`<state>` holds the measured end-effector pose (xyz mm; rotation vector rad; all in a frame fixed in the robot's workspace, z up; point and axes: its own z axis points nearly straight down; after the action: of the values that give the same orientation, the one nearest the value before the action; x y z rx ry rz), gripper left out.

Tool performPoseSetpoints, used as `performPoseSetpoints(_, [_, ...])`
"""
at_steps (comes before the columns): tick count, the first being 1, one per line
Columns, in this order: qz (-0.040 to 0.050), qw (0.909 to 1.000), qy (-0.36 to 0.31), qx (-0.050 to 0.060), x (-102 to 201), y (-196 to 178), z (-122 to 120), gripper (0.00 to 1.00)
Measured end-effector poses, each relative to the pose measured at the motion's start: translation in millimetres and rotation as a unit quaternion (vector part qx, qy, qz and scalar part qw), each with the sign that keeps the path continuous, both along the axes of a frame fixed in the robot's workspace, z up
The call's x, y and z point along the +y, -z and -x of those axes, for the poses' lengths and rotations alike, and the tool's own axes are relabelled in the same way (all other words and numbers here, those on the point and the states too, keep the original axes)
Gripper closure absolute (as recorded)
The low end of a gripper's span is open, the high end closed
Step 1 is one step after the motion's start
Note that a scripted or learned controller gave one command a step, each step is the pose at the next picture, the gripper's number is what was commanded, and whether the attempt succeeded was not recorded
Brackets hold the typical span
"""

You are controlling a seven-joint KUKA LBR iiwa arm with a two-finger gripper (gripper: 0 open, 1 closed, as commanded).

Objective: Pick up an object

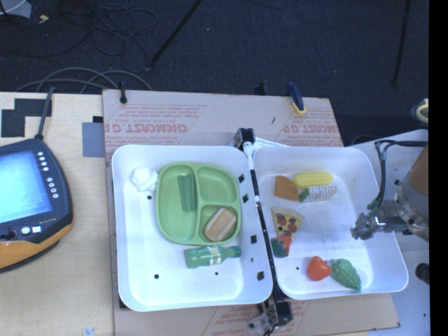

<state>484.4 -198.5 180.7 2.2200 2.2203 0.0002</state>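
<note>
My gripper (365, 226) hangs over the right side of the right bin (378, 180), reaching in from the right, with no object seen in it. Left of it lie a pizza slice (287, 221) and a small red and green piece (281, 244). In front of it sit a red tomato (318, 268) and a green leafy vegetable (346, 273). Toward the back are a yellow corn cob (313, 180), a brown piece (285, 187) and a pale grey item (323, 193).
The left bin (133, 271) holds a green divided plate (168, 215) with a green stick (187, 191) and a bread slice (220, 224), a green bottle (212, 255) and a white lump (145, 179). A control pendant (28, 194) lies far left.
</note>
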Motion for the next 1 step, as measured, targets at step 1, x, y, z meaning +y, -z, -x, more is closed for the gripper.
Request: performPoseSetpoints(1, [-0.0002,1.0000,0.002,0.000,32.4,96.1,8.8,1.00])
